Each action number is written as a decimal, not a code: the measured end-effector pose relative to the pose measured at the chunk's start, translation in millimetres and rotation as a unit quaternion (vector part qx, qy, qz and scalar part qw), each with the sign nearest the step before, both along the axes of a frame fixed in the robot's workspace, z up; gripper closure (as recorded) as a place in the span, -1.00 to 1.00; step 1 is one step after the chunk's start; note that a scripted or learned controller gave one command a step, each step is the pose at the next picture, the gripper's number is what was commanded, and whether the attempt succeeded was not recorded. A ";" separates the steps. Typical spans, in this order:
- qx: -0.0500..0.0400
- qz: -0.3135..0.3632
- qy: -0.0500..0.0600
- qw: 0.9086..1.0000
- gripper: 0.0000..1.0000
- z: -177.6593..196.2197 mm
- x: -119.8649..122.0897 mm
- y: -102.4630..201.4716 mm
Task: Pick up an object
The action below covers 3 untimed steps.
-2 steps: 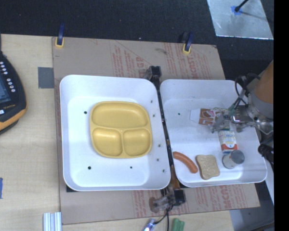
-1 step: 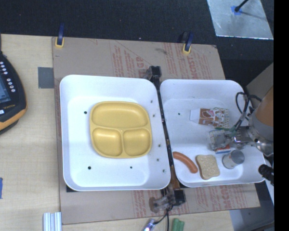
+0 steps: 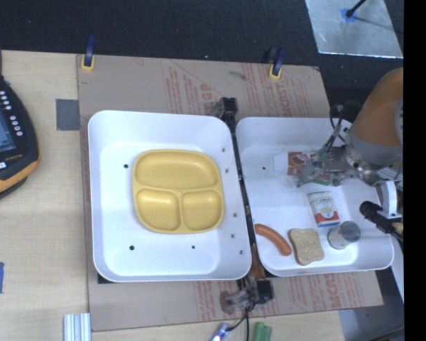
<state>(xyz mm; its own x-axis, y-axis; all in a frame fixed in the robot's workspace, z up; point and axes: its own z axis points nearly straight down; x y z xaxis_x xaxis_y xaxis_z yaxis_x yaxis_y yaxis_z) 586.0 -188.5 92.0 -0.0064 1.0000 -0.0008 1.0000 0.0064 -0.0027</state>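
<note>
Just below the hand [image 3: 314, 170] lies a carton [image 3: 322, 208].

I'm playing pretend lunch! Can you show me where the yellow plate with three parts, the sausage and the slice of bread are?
Yellow plastic three-compartment plate [image 3: 177, 190]: camera view, on its centre ridge.
Reddish-orange toy sausage [image 3: 272, 239]: camera view, on its middle.
Tan toy bread slice [image 3: 307, 246]: camera view, on its flat face.

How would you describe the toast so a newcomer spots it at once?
Look in the right bin, along its near edge. The toast lies flat there between the sausage on its left and the grey can on its right. It alone is a tan, speckled, square-cornered slice.
</note>
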 end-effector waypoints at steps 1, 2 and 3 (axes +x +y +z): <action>0.000 0.000 0.001 1.000 -1.00 -0.5 -93.2 -13.8; -0.001 0.003 0.001 1.000 1.00 9.7 -92.8 -14.4; 0.000 0.001 0.000 1.000 1.00 -0.6 -60.8 69.1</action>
